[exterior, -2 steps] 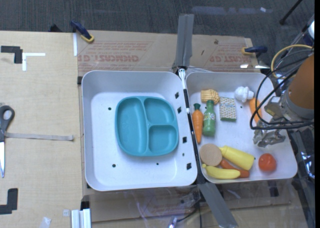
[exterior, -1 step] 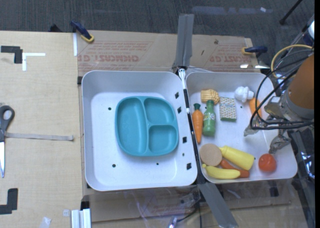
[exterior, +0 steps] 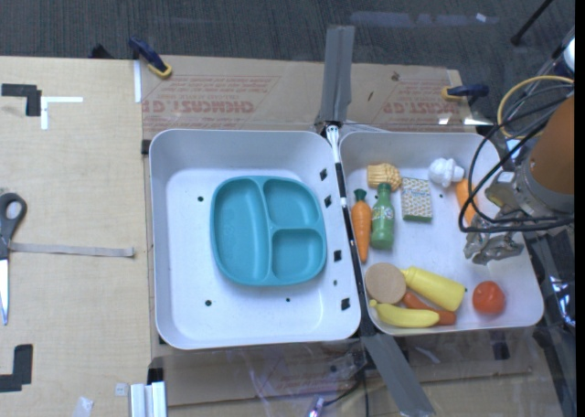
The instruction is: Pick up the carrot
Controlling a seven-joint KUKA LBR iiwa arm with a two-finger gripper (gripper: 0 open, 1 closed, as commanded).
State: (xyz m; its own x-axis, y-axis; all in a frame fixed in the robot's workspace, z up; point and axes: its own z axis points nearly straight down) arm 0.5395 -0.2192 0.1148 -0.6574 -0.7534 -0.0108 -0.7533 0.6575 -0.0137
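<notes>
Camera view: the carrot [exterior: 361, 226] lies in the right bin [exterior: 521, 315], close against that bin's left wall, its green top toward the far side and its orange tip toward the near side. Just to its right, touching or nearly so, stands a green bottle [exterior: 382, 217], lying roughly parallel to it. Beyond them, at the far side of the bin, sits a yellow corn cob [exterior: 384, 175], with a speckled sponge-like block [exterior: 418, 198] to its right and a small white object [exterior: 445, 170] further right. Near the carrot's tip, toward the near wall, rests a tan round disc [exterior: 386, 283], a yellow bottle [exterior: 433, 286], a banana [exterior: 407, 316] and a red-orange piece partly hidden beneath them. A red tomato [exterior: 488, 297] lies in the near right corner.

The gripper [exterior: 492, 248] hangs over the right part of this bin, well apart from the carrot, with nothing visibly between its parts; whether it is released or clenched cannot be told from here.

The left bin [exterior: 174, 315] holds a teal divided plate [exterior: 270, 229]. Scissors [exterior: 7, 232] lie on the bench at far left.
</notes>
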